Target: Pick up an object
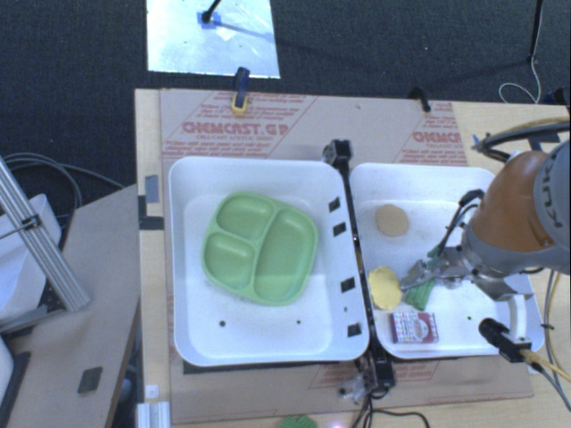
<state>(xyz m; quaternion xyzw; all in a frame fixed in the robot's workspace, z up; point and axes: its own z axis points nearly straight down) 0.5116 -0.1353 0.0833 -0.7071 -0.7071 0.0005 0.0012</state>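
Observation:
The right bin (446, 194) holds a tan round disc (392, 220) near its back left. A yellow piece (384, 287) lies by its left wall, and a small red and white box (415, 327) sits at its front. My gripper (417, 280) is low over the bin's middle, pointing left, just right of the yellow piece. A small green object (425, 290) lies right at the gripper's tip, partly hidden by it. Whether the gripper touches or holds it is unclear.
The left bin (192, 328) carries a green divided plate (260, 248). My arm, with its orange band (522, 205), covers the right bin's right side. A black divider (350, 248) with clips runs between the bins. Cables hang off the bench's right edge.

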